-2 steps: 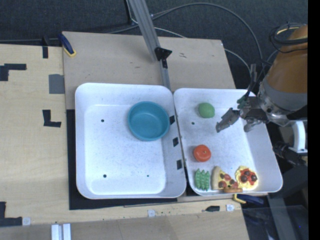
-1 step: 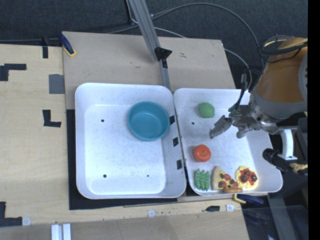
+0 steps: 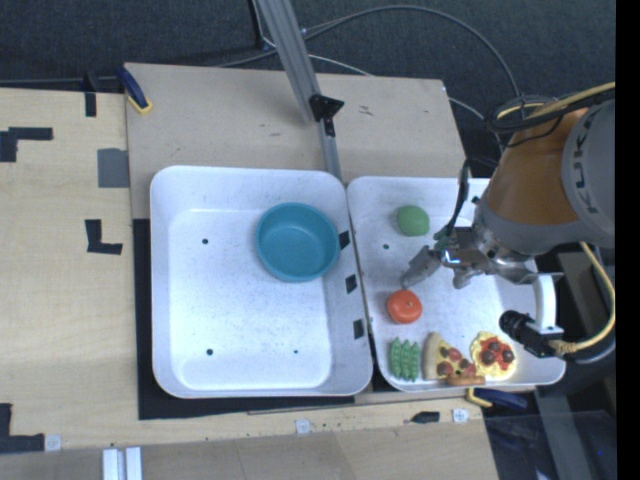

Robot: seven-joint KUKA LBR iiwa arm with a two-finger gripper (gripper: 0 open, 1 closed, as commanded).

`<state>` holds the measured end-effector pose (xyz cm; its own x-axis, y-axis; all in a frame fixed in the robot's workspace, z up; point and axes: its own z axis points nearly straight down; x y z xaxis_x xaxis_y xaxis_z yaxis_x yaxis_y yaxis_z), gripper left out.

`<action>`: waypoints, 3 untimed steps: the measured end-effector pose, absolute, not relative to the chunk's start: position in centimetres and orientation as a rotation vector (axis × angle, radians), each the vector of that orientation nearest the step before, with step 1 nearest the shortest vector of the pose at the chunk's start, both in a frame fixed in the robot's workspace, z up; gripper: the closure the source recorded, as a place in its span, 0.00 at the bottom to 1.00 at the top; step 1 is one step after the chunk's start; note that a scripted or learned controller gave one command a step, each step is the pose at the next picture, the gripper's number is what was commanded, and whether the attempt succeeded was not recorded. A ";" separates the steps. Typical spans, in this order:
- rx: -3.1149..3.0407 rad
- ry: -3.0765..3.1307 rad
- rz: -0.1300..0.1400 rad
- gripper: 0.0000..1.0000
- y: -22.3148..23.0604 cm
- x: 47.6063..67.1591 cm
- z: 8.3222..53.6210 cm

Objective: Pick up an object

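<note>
I've got the gripper [image 3: 437,266] over the right bin [image 3: 375,200], fingers wide, holding nothing; I'd drop straight onto the tomato [image 3: 404,307], centred

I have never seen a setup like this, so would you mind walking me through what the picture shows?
This is one picture from a camera fixed above a bench, looking down at a slant. The grey and orange machine entering from the right is a robot arm. At its tip is a two-finger gripper, hovering low over the right bin just above an orange toy tomato; nothing is visible between its fingers. Two shallow white bins sit side by side. The left bin holds a blue bowl. The right bin also holds toy food: a green round piece near the top, and along the bottom edge a green pea pod, a pizza slice and a small round pizza.
</note>
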<state>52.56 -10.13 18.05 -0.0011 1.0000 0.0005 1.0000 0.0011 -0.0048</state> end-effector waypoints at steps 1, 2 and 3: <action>-2.218 -2.219 0.006 0.00 -9.8 51.9 12.0; -2.219 -2.222 0.001 1.00 -9.7 52.0 13.2; -2.223 -2.224 -0.004 1.00 -9.8 51.3 19.0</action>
<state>51.31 -9.77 18.99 -0.0006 1.0000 -0.0005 1.0000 0.0006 0.0041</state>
